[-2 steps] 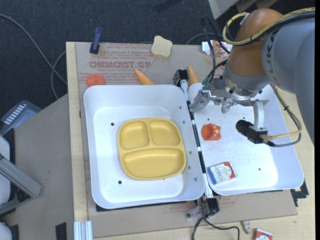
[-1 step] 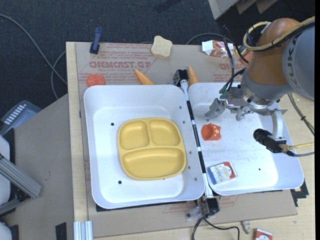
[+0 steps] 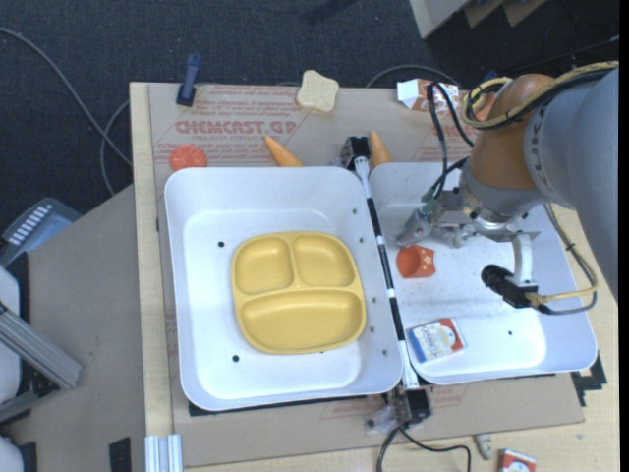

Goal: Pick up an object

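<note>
Two white bins side by side on the table (image 3: 147, 264). Left bin (image 3: 197, 293): yellow tray (image 3: 298, 291) in the middle. Right bin (image 3: 550, 347): red object (image 3: 416, 261) near the left wall, small carton (image 3: 435, 339) at the near edge. End effector (image 3: 425, 226) low in the right bin, just above the red object; grip state impossible to tell. Bread slice (image 3: 317, 90) and orange pieces on the far cardboard.
</note>
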Action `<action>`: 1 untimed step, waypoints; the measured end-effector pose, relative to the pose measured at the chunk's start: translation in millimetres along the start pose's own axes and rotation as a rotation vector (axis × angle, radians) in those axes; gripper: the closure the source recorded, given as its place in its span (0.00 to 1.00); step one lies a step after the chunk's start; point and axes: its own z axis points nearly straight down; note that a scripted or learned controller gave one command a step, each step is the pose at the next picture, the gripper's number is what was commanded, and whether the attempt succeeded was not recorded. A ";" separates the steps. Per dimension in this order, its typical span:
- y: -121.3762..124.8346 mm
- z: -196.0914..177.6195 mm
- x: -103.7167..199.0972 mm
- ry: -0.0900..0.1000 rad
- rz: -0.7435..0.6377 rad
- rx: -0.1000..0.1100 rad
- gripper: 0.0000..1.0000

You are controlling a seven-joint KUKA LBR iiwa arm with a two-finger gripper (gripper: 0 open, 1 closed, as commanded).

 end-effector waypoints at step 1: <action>-21.4 0.0 -13.6 0.001 -0.001 0.002 0.00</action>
